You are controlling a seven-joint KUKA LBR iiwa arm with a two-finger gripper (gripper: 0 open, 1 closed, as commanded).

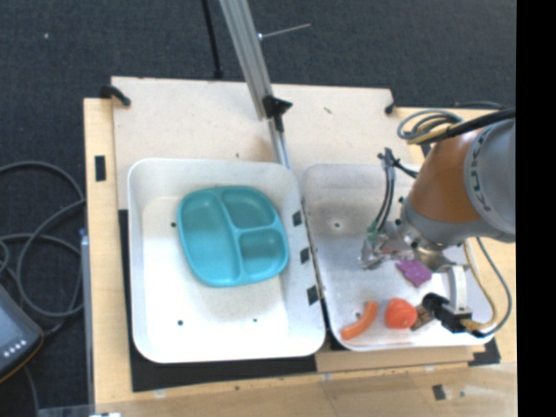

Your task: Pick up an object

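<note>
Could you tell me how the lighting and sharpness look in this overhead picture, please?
Camera view: even, soft light, with only faint shadows in the right bin; the teal plate in the left bin shows mild sheen and no harsh glare; the picture is slightly soft overall, so the gripper and the purple piece lack fine detail.

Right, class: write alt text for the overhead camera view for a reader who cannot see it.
A grey and orange robot arm reaches into the right bin, its gripper low beside a purple piece, with an orange ball and an orange carrot nearer the front. The left bin holds a teal divided plate.
</note>
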